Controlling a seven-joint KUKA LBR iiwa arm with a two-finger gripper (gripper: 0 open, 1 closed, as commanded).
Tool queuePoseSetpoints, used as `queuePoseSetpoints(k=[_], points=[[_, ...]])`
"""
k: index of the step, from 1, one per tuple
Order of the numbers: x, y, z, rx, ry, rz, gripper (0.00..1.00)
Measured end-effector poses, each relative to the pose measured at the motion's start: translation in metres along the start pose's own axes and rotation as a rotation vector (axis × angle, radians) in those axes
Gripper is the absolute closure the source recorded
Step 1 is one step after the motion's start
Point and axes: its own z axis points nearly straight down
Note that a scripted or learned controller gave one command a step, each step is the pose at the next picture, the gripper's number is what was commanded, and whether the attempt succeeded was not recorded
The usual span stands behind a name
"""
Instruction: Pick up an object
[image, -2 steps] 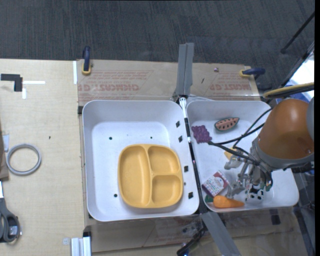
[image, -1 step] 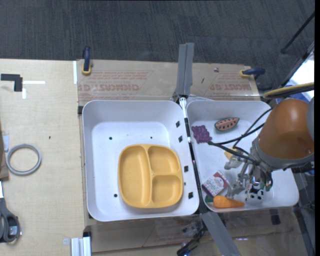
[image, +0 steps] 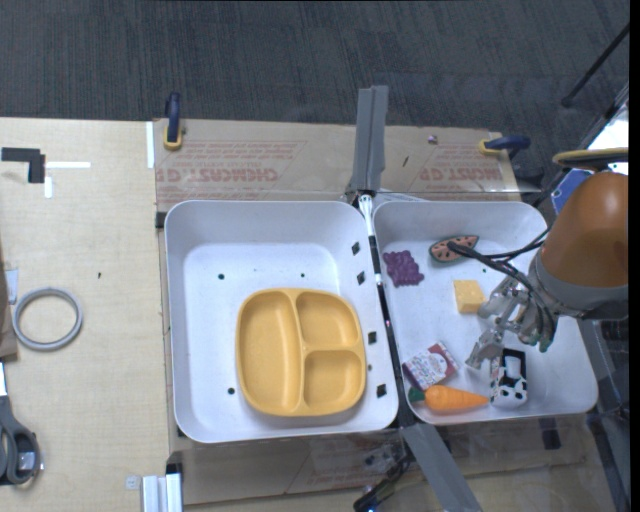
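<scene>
End effector (image: 492, 347) beside cow toy (image: 511, 380), carrot (image: 455, 400), cheese (image: 468, 296)

A grey robot arm (image: 585, 285) with a broad, rounded orange band above its wrist. Thin black cables run along it to a small silver metal gripper (image: 492, 345).

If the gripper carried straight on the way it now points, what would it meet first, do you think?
Probably the bare floor of the right bin between the red packet and the black-and-white toy; the gripper points down-left there, though depth is unclear.
</scene>
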Motion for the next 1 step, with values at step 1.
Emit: queuePoseSetpoints(k=[1], points=[[-0.0804, 0.0303, -0.0009, 0.0, -0.003, 0.107, 0.0]])
